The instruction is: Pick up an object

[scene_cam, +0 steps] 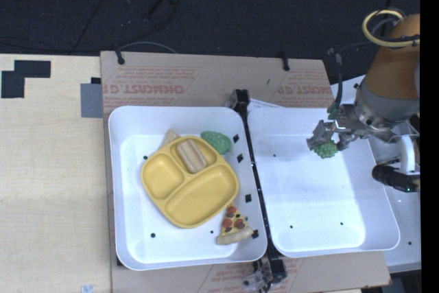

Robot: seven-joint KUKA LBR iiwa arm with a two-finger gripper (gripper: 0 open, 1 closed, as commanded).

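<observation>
My gripper [325, 141] hangs over the upper right part of the right bin [309, 237], with its fingers shut on a small green broccoli piece [326, 149] that is lifted above the bin floor. In the left bin [127, 216] lies a yellow divided plate [195, 192] with a hot dog [193, 155] in its upper compartment. A green leafy toy [217, 141] rests just beyond the plate's top edge. A pizza slice [234, 228] lies at the plate's lower right.
A black divider [248, 161] runs between the two bins. The orange and grey arm [392, 79] enters from the right above the right bin's edge. Cardboard [206, 82] lies under both bins, and a light wooden table [48, 175] stretches to the left.
</observation>
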